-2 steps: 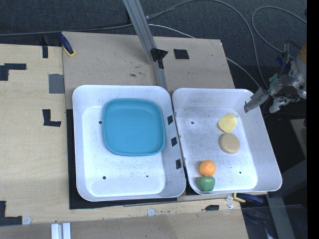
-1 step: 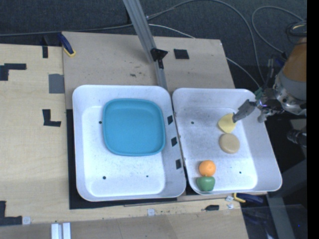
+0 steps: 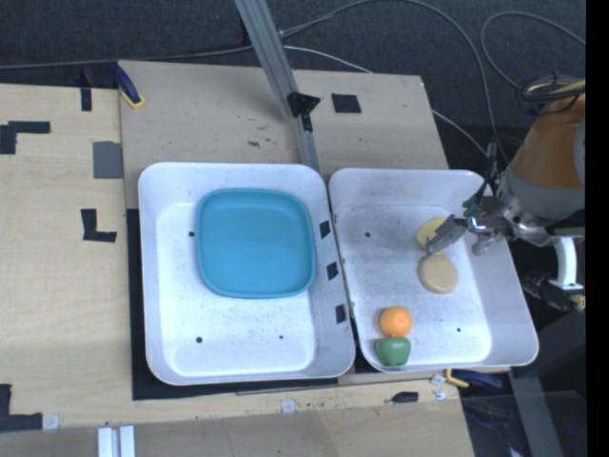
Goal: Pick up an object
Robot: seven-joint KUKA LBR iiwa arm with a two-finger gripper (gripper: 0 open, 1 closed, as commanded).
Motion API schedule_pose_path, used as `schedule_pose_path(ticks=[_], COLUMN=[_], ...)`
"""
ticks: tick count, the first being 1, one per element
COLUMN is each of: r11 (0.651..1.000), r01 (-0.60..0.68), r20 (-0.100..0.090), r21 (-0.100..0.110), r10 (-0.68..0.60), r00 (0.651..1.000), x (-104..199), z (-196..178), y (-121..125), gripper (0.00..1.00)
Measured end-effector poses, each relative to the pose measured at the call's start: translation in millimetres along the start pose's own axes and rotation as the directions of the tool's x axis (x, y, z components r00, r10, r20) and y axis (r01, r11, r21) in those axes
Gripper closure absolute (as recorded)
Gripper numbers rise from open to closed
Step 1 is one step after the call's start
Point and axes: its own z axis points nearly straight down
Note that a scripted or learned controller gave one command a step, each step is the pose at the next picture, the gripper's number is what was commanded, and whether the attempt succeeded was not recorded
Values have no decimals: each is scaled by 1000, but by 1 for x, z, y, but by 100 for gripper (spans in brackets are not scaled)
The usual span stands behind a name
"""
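While over right bin (image 3: 495, 284), tool (image 3: 461, 235) open, touching yellow object (image 3: 431, 228).

Blue plate (image 3: 255, 242) lies flat in left bin (image 3: 162, 284). Right bin (image 3: 381, 193) adjoins it. Both rest on wooden bench (image 3: 57, 284). Cables (image 3: 400, 12) cross dark floor beyond.

No readable text, labels, brands or numbers anywhere. The black patches on the bench (image 3: 57, 150) are plain tape marks, not characters. Both white bins (image 3: 171, 350) and the blue plate (image 3: 255, 242) carry no print; specks on bin floors are too small to read.
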Motion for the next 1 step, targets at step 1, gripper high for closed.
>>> schedule_pose_path(ticks=[1], r11=[1000], r01=[-1], r20=[0], r21=[0], r10=[1], r00=[1000], x=[-4], z=[63], y=[0], gripper=[0])
